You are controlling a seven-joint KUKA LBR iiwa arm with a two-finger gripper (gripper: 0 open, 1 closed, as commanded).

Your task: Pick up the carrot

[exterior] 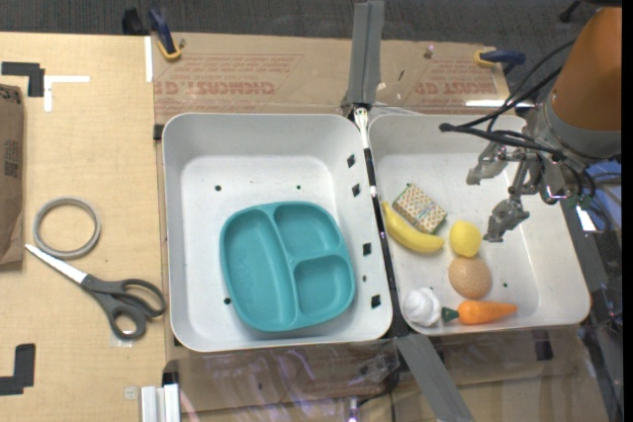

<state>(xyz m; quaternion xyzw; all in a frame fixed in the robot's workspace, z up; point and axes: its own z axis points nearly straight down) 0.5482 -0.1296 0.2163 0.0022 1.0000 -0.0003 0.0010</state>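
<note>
The orange carrot lies along the front wall of the right bin, its green end pointing left. My gripper hangs over the right half of that bin, behind and slightly right of the carrot and well apart from it. Its two fingers are spread open with nothing between them.
Close to the carrot are a brown egg-shaped thing, a lemon, a banana, a checkered packet and a small white object. The left bin holds a teal divided plate. Scissors and a tape roll lie on the bench at left.
</note>
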